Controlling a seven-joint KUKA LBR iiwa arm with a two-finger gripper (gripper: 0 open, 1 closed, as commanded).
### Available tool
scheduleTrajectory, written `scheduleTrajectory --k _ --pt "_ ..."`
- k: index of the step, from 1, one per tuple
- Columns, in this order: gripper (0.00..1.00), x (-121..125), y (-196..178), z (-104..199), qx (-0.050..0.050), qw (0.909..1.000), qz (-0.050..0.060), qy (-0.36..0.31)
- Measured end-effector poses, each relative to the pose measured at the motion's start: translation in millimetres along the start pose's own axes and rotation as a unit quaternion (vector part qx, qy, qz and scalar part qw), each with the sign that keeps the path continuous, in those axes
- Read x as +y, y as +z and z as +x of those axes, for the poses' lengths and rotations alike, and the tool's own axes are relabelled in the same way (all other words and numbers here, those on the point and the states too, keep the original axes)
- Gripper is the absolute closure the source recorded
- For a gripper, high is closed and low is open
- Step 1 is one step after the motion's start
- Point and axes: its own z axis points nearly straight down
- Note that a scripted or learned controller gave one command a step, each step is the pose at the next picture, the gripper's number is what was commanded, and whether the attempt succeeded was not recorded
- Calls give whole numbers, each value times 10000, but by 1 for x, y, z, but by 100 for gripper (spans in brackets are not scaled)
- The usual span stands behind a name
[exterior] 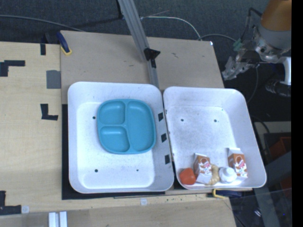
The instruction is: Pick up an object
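Several small objects lie along the front edge of the right bin (203, 103): a red-orange ball (187, 176), a small carton (203, 167) with a red and white print, a pale peanut-shaped piece (216, 174), a white round cap (228, 175), and a second carton (238, 162) near the right wall. My gripper (233, 68) hangs off the bench beyond the right bin's far right corner, well away from these objects. The arm's orange band (277, 11) is at the top right corner.
The left bin (80, 141) holds a blue divided plate (126, 126). A grey metal pole (135, 22) slants down from the top to the gap between the bins. Black tape marks and a blue-yellow clamp (63, 42) sit on the bench at left.
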Motion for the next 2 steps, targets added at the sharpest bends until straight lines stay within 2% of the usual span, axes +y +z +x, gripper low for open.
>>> scheduleTrajectory --k 2 --pt "100 5 42 104 13 10000 38 -21"
